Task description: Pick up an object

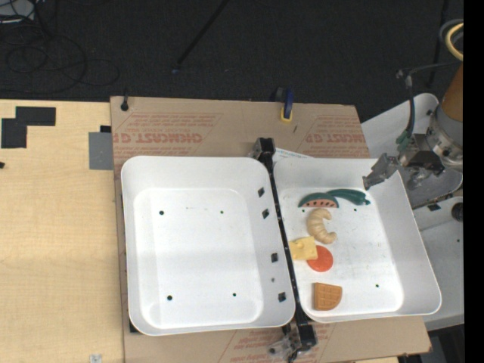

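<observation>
Clearly the hand waits at the right bin's far rim; whether it is apart or together I cannot tell. Down-left of it cluster a watermelon slice, green pod, croissant, cheese wedge, red disc and waffle, likely so any descent meets something.

Right bin: watermelon slice, croissant, cheese, red disc, waffle.
Left bin: centre-left of frame.
Gripper: right bin's upper right rim.
</observation>
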You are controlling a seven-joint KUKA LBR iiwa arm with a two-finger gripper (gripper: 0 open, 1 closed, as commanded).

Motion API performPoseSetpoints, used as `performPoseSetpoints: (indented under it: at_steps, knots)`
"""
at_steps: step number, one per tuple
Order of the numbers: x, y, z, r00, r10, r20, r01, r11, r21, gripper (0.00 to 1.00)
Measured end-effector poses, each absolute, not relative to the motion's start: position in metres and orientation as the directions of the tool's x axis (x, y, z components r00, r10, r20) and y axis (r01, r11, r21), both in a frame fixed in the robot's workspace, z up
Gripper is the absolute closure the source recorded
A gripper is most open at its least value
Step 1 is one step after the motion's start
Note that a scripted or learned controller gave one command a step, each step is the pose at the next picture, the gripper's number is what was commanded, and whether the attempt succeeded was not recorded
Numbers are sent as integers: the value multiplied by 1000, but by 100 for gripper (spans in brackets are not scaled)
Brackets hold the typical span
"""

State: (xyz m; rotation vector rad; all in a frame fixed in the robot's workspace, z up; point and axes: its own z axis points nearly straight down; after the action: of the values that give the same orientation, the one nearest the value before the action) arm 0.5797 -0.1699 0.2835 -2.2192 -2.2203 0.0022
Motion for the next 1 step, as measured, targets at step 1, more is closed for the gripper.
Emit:
performPoseSetpoints:
  at_steps: [1]
  knots:
    - [534,-79,357,-9,1000,2,1000,9,2,0]
